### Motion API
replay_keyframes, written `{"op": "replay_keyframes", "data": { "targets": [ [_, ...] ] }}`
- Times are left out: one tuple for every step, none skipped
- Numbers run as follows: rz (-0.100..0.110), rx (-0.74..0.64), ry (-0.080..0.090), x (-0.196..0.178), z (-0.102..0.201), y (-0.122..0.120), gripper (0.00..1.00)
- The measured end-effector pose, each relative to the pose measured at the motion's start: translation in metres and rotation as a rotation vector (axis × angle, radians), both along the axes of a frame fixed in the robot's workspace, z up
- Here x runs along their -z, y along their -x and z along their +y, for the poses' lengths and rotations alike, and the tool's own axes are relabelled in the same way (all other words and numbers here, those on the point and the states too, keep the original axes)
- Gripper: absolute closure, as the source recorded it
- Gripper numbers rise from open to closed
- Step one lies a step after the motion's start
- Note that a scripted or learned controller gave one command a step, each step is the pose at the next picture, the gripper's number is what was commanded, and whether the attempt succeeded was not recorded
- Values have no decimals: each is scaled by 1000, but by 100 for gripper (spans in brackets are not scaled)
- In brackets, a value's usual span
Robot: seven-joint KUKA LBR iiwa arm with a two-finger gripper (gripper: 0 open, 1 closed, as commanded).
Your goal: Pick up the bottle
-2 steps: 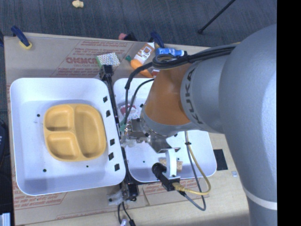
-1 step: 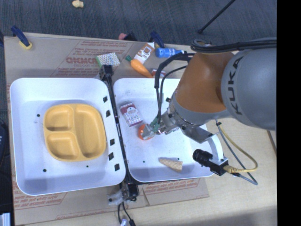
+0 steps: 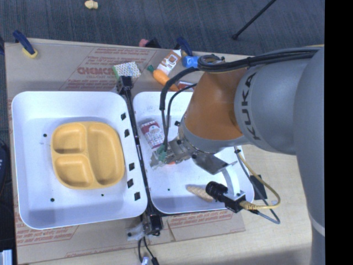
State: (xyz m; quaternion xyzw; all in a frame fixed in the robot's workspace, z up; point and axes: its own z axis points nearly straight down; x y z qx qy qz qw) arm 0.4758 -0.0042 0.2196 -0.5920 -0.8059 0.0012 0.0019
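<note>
- Arm (image 3: pixel 231 109) filled the right of the frame, reaching in over the right bin (image 3: pixel 165 200).
- Left bin (image 3: pixel 27 148) at frame left held a yellow tray (image 3: pixel 87 153).
- Bottle (image 3: pixel 151 134), clear with a red label, lay in the right bin's upper-left part, near the divider.
- Gripper (image 3: pixel 161 157) sat low in the right bin, just below the bottle, close to or touching its lower end.
- Grip state: couldn't tell; the wrist hid it.
- A tan piece (image 3: pixel 199 192) lay lower in the right bin.
- Progress, my read: approach done, no confirmed grasp, bottle still down. Grasp and lift remained.
</note>
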Motion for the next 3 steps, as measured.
{"op": "replay_keyframes", "data": {
  "targets": [
    [-2, -207, 0, -6, 50, 0, 100],
    [-4, -164, 1, -89, -43, -1, 100],
    [1, 6, -1, 28, -1, 0, 100]
  ]
}}
